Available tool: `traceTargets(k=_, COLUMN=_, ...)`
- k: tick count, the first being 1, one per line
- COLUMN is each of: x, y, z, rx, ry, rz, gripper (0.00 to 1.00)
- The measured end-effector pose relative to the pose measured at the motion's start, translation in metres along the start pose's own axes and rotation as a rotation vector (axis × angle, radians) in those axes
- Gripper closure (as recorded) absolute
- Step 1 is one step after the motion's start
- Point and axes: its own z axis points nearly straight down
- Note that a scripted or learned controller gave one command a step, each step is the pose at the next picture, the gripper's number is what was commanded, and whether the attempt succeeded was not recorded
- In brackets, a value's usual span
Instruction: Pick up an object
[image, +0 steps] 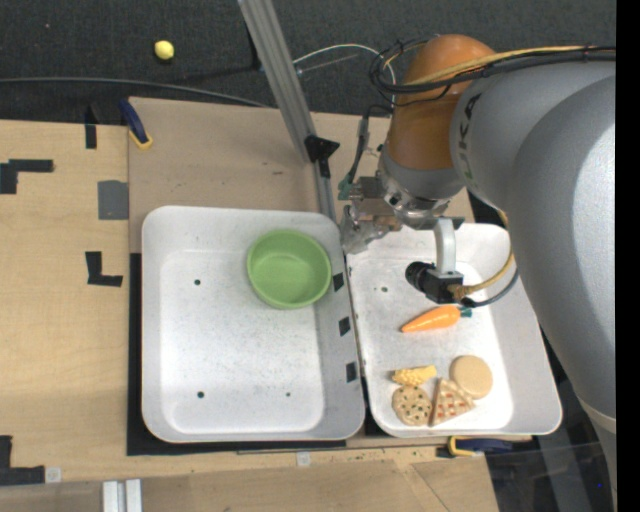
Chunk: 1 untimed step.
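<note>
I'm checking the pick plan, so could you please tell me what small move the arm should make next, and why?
Probably a short move toward the view's bottom, to bring the gripper over the toy carrot. The gripper sits at the top-left corner of the right bin with nothing visibly held, and the carrot is the nearest item, lying apart from the other toy foods.

The left bin is open across its near half and left side, with only a green bowl standing at its far right corner. In the right bin, a carrot lies mid-floor and a cluster of cookie, cracker, pizza slice and corn crowds the near edge. The arm and its gripper block the far end, leaving bare floor along that bin's left side.
</note>
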Motion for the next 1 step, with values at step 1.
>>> traceTargets(k=1, x=0.0547, y=0.0331, z=-0.0045, rx=-0.003, ry=0.001, rz=-0.001, gripper=1.0)
